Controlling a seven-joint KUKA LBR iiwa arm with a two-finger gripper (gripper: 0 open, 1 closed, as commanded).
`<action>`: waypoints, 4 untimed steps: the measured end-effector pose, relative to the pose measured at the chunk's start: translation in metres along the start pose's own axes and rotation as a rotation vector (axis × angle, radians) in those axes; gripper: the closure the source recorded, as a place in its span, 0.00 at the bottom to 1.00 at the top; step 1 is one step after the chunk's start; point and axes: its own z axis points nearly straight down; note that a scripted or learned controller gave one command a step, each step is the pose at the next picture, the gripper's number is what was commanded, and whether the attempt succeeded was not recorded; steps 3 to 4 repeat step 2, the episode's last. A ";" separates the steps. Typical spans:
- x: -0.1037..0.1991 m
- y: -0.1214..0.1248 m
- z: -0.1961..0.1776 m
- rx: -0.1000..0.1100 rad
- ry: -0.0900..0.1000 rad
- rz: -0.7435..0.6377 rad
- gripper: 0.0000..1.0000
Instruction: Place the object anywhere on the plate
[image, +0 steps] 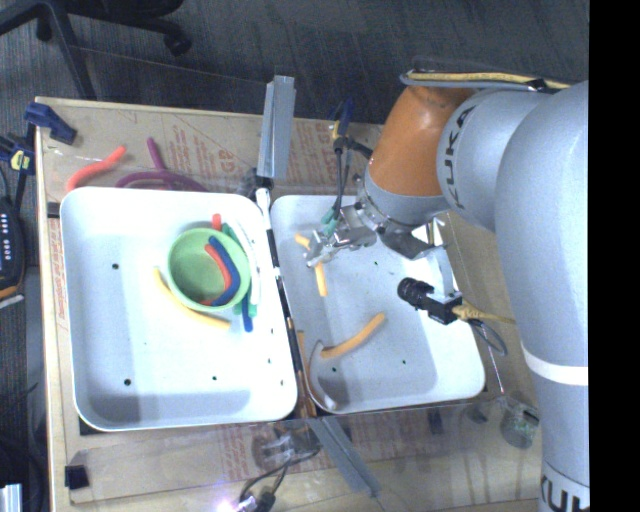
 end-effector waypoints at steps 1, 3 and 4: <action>0.092 0.038 -0.003 -0.001 0.001 -0.258 1.00; 0.091 0.038 -0.003 -0.001 0.001 -0.258 0.00; 0.091 0.038 -0.003 -0.001 0.001 -0.258 0.00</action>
